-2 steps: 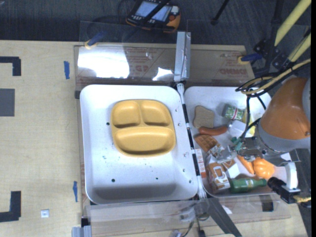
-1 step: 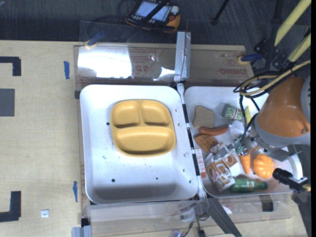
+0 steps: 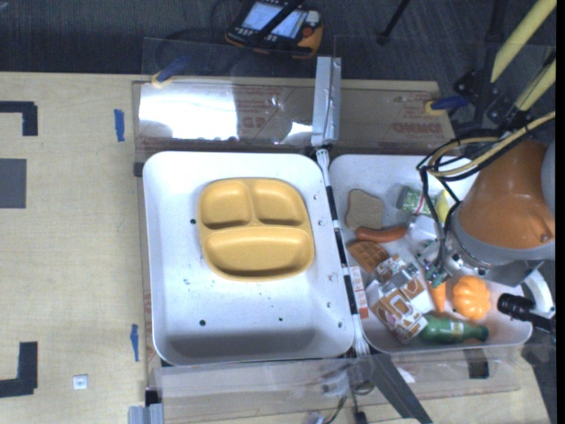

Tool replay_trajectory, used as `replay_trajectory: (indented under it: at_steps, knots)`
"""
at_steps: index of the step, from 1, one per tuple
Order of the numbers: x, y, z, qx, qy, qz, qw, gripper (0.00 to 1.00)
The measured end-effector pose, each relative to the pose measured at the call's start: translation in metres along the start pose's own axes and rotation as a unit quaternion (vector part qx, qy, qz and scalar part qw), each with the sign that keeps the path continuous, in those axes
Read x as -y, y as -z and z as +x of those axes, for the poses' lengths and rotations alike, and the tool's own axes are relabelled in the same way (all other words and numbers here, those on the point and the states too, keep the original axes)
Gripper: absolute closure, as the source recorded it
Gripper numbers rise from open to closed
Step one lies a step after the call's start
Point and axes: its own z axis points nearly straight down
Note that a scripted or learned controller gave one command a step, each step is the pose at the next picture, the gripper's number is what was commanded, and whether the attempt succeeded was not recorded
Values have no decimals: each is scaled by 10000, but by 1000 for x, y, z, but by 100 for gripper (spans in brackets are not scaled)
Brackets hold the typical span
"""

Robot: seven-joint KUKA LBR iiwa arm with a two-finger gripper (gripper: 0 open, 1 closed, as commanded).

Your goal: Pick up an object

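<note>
Reaching in from right, arm (image 3: 508, 206) hangs over right bin (image 3: 516, 341); left bin (image 3: 168, 237) holds yellow divided tray (image 3: 256, 226). Gripper (image 3: 434, 268) sits low among clutter nr orange fruit (image 3: 470, 297), green bottle (image 3: 452, 329), sausage (image 3: 381, 233). Finger state: cannot tell.

We look from one fixed camera above the bench (image 3: 62, 237), angled down, both white bins (image 3: 168, 263) in frame, arm (image 3: 508, 206) entering right.

We see a rounded, glossy orange band (image 3: 510, 203) on the arm, with a smooth grey metal wrist section (image 3: 487, 253) below it. Black and pale yellow cables (image 3: 459, 153) loop beside it, and a white fitting (image 3: 536, 291) juts out low.
</note>
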Motion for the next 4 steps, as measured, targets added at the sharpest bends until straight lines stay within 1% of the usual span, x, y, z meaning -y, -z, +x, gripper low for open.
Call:
replay_trajectory:
  at_steps: [1, 2, 3, 4]
  knots:
    - [-2, 10, 3, -39, 21, -2, 10000, 100]
    - [-71, 184, 80, -167, 481, 225, 9984, 100]
    - [-65, 101, 125, -177, 710, 228, 9971, 100]
    - [-109, 123, 74, -170, 916, 211, 9954, 100]
